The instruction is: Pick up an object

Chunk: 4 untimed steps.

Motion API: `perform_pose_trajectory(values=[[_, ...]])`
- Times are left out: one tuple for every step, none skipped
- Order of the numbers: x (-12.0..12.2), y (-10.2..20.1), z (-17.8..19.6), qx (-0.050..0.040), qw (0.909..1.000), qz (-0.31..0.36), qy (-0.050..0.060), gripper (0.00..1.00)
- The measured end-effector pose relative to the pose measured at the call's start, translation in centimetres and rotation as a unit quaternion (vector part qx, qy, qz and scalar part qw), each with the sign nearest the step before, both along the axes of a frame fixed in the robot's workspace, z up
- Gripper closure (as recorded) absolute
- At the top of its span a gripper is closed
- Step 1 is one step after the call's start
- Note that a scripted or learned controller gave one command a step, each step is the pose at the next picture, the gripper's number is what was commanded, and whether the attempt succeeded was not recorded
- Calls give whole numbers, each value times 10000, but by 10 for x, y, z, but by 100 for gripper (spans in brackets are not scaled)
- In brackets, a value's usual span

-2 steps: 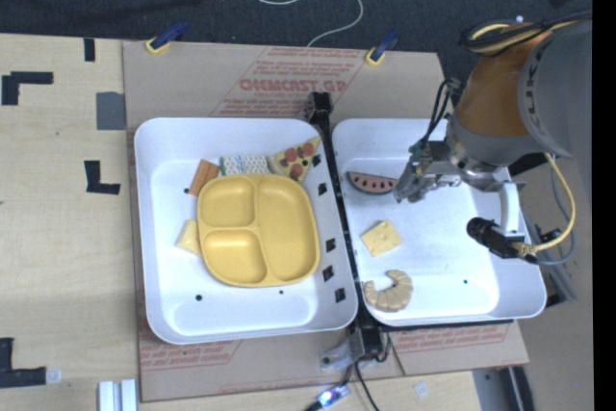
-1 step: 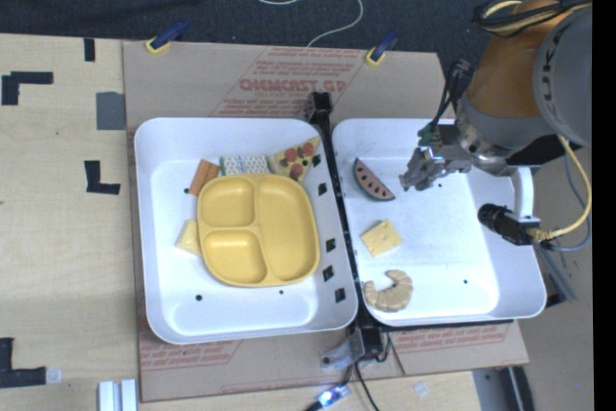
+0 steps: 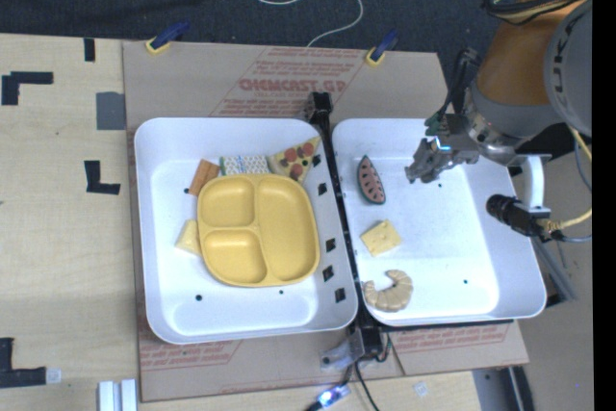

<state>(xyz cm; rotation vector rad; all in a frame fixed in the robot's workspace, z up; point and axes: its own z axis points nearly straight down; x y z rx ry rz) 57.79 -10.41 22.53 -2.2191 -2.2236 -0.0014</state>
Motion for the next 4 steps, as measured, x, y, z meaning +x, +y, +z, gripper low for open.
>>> perform_pose_trajectory(values=[[14, 47, 7, 5, 10000, 23, 6, 100], [28, 110, -2, 3, 10000, 29, 12, 100], [32, 134, -6, -7, 10000, 4, 12, 100], [32, 132, 0, -2, 10000, 4, 11, 100]])
